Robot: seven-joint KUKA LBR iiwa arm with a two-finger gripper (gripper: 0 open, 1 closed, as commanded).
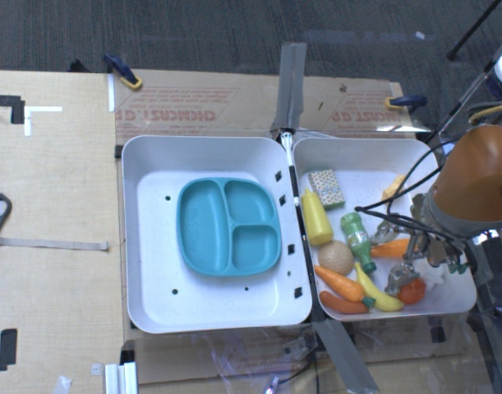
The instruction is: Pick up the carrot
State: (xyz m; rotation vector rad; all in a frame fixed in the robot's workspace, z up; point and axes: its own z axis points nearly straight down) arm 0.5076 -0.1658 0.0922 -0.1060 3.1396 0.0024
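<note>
Gripper (402,271) low in the right bin (374,149), carrot (339,282) not between its fingers.
The carrot lies just left of the fingers, beside the banana (377,294); whether they are spread or pressed together, I cannot tell.

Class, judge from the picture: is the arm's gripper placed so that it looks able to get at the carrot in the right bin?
Probably yes. The gripper hangs over the right bin, and the carrot lies uncovered on top, though a banana and potato crowd it.
</note>
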